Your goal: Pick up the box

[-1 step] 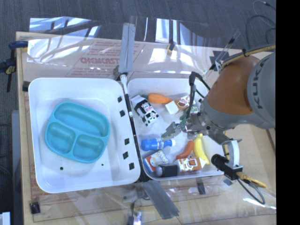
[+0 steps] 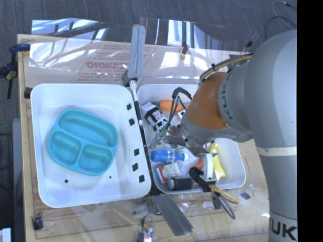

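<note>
Two white bins: left bin roomy (one blue tray), right bin crowded beneath the arm.

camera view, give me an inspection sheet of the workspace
surface: bench bears two white bins side by side
job's things: box cannot be told apart in the right bin
clutter: blue divided tray in the left bin; bottle, orange item, yellow item packed in the right bin
end effector: over the right bin, hidden under the arm
cables: black cable by the wrist
surroundings: dark carpet
</note>
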`<control>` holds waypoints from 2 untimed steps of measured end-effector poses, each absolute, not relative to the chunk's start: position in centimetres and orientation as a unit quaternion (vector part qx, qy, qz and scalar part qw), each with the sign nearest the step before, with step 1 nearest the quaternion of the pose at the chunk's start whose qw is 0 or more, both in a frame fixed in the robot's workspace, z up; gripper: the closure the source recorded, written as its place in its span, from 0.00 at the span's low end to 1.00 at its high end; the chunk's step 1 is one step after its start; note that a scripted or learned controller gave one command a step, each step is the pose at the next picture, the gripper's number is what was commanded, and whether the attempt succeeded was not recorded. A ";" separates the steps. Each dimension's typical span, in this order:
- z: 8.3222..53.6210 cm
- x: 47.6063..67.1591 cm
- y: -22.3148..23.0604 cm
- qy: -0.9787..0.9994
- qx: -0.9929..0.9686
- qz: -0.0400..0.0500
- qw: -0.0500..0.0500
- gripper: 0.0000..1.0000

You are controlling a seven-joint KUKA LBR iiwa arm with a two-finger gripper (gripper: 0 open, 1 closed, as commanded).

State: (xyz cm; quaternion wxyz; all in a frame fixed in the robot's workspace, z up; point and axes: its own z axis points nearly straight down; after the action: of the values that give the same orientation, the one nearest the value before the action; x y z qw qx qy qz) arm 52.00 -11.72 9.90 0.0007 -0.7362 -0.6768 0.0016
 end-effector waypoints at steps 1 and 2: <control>9.0 58.7 -11.3 -0.605 -0.796 0.002 0.000 0.00; 9.6 58.6 -11.2 -0.607 -0.795 0.004 0.004 1.00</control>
State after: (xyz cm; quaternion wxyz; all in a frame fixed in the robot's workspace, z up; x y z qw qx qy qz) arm 58.60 -11.19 9.59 0.0040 -0.7945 -0.6072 0.0044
